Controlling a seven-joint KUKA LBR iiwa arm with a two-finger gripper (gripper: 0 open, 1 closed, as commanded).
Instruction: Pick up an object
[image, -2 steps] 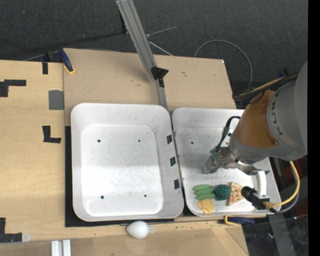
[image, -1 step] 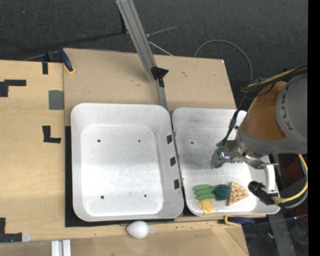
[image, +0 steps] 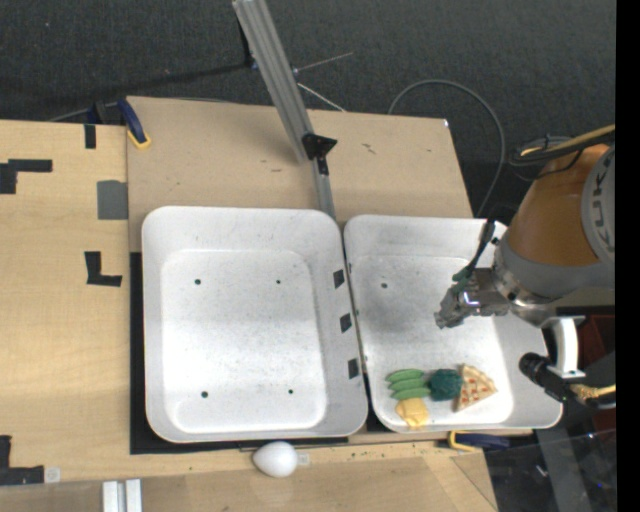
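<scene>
You're in the approach step: the gripper (image: 452, 311) hangs above the right bin (image: 400, 240); I can't tell its state. The toy food (image: 440, 385) lies toward five o'clock; next, shift there and descend.

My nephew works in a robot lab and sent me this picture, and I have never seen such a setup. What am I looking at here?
This is one camera fixed above a workbench, looking down at a slant. The grey and orange shape at the right is a robot arm; at its tip is a small two-finger gripper for picking things up. On the bench lie two shallow white bins side by side: the left bin and the right bin. The gripper hangs over the right bin, with nothing visibly held. Near that bin's front edge sits a cluster of toy foods: a green pea pod, a dark green broccoli, a pizza slice and a yellow piece. A white egg-like object lies outside the bins, in front of them.
</scene>
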